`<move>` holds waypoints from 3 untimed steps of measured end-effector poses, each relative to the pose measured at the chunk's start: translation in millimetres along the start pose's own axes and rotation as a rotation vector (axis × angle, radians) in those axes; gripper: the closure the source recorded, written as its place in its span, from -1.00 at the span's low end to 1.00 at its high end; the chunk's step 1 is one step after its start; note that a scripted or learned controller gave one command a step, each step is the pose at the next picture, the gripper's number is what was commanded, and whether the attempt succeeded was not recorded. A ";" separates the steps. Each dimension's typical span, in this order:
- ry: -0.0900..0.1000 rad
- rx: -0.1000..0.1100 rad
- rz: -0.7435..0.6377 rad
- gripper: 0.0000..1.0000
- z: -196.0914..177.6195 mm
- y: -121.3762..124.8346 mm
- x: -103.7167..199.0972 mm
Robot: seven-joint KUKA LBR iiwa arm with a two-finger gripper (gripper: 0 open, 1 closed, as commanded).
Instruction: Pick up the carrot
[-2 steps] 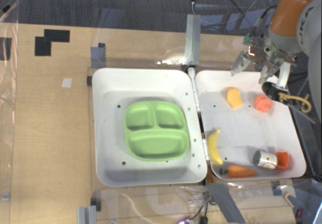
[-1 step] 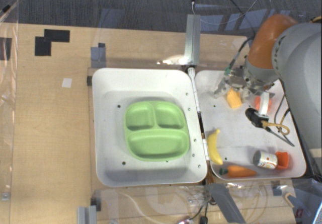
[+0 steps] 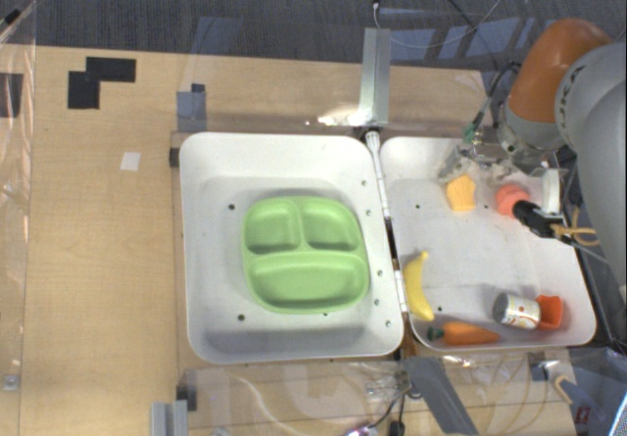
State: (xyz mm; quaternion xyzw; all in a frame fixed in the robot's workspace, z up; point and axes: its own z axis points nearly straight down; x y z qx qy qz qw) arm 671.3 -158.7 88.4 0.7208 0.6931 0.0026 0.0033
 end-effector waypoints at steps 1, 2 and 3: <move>-0.001 -0.007 -0.006 1.00 -13.2 2.7 1.9; 0.002 0.000 -0.043 1.00 -99.4 -3.9 103.9; 0.003 0.002 -0.207 1.00 -118.7 -58.2 161.2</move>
